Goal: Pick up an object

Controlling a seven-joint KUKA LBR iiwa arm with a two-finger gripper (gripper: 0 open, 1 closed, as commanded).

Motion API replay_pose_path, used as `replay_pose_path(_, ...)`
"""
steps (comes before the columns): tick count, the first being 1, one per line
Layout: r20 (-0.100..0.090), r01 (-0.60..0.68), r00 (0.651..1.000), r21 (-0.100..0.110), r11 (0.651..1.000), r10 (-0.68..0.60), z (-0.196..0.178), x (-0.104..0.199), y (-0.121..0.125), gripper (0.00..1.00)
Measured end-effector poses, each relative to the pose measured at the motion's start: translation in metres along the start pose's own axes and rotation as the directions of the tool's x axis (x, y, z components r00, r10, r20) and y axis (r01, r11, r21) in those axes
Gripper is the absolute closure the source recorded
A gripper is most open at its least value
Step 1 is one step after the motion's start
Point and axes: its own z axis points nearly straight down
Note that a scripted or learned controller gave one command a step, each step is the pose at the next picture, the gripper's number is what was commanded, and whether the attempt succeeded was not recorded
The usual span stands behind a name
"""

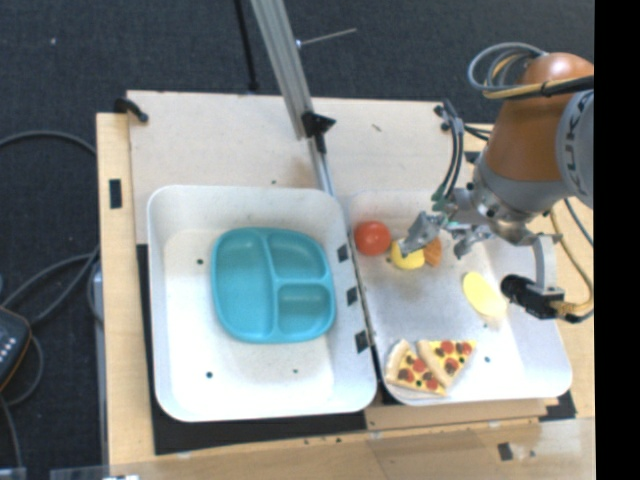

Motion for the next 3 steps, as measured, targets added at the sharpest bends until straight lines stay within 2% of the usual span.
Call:
replay_pose_path(1, 0.0, -0.001, 1.0, -0.001, 1.0, 0.001, 0.0, 0.0, 0.0, 0.0)
replay_pose_path(3, 0.001, -0.003, 1.0, 0.006, 1.0, 0.003, 0.118, -0.006, -0.009, 0.0)
